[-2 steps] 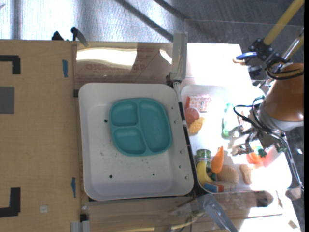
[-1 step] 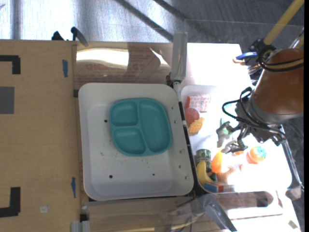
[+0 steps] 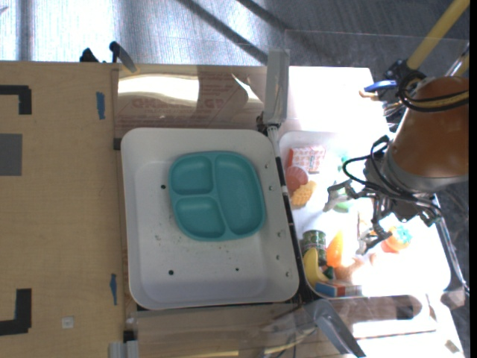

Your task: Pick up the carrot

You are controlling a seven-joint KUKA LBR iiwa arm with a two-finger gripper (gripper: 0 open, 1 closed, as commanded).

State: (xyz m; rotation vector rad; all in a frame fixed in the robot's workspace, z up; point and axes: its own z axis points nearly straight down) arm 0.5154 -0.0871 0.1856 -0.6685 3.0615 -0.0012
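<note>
While your arm (image 3: 428, 136) leans in from the right over the right bin (image 3: 328, 142), you see the gripper (image 3: 370, 226) hanging low above that bin's near half, its dark fingers spread a little way apart with nothing visible between them. You find the carrot (image 3: 335, 249) just to the gripper's left, an orange piece lying among the toys, apart from the fingers as far as you can tell. Beside it you have a green can (image 3: 314, 240) and a banana (image 3: 312, 265), and farther back a yellow corn cob (image 3: 302, 194), a red round piece (image 3: 297, 176) and a small red-and-white packet (image 3: 307, 157). You see the left bin (image 3: 141, 200) holding a teal divided plate (image 3: 217, 195), lying flat near its middle. Beyond the bins you have a brown cardboard sheet (image 3: 56, 200) covering the bench on the left.
</note>
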